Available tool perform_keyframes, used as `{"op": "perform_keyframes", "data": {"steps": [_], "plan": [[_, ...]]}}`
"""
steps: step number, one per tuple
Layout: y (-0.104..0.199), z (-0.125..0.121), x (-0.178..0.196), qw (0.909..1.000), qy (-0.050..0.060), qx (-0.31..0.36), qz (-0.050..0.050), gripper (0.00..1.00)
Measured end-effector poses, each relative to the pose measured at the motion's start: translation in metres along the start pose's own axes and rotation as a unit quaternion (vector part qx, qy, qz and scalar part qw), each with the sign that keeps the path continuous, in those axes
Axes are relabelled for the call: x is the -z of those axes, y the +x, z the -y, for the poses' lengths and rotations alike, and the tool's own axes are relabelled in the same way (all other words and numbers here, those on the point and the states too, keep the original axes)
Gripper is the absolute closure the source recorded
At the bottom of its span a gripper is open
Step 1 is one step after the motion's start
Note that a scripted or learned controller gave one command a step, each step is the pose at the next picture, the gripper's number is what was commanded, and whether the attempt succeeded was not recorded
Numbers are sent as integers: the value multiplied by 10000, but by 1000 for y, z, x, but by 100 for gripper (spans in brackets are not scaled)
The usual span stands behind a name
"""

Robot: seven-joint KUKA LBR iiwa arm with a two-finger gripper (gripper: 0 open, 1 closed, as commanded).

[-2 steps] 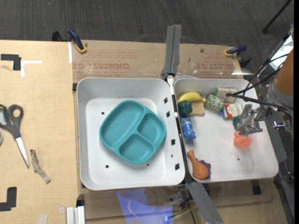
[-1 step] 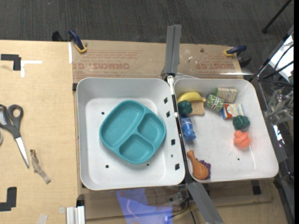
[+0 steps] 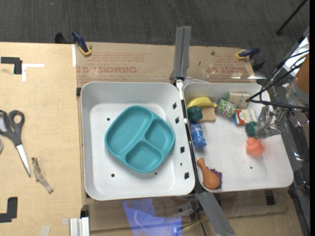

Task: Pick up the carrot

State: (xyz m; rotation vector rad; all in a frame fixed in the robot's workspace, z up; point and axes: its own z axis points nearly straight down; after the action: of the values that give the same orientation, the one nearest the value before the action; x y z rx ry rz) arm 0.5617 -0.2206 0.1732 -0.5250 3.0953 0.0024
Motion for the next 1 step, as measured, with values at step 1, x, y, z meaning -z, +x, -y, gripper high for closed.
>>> {"op": "perform_keyframes", "data": {"steps": [1], "plan": [[13,-4,155,9935,11,1140,12,100]]}}
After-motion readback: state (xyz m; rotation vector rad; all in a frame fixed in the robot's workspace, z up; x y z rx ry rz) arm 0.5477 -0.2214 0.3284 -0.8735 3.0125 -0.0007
